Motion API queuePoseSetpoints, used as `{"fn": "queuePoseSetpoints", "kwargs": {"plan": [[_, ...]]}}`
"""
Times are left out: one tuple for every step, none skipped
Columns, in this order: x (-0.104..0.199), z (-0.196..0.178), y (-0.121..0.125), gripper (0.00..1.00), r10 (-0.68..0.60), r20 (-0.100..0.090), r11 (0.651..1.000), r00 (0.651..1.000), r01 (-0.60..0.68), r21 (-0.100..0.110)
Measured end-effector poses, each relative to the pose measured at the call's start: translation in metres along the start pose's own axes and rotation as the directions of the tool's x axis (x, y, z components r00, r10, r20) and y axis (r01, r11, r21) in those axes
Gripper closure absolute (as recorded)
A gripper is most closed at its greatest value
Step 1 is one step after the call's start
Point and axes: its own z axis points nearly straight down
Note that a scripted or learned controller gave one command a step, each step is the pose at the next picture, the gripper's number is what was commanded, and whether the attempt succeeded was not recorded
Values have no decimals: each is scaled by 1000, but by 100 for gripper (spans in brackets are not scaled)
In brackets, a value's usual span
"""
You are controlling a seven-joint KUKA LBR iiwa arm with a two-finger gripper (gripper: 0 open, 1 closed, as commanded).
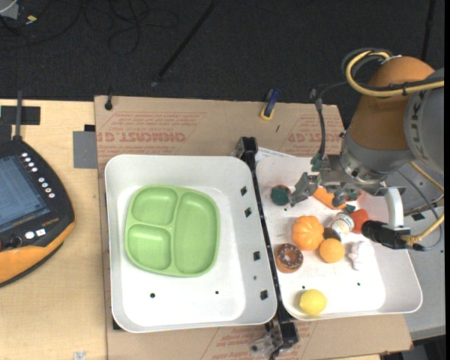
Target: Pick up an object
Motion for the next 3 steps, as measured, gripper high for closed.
{"fn": "queuePoseSetpoints", "kwargs": {"plan": [[0, -7, 3, 0, -2, 1, 1000, 1000, 2, -13], [3, 57, 4, 0, -2, 1, 1000, 1000, 2, -8], [5, 111, 3, 0, -2, 1, 1000, 1000, 2, -9]]}}
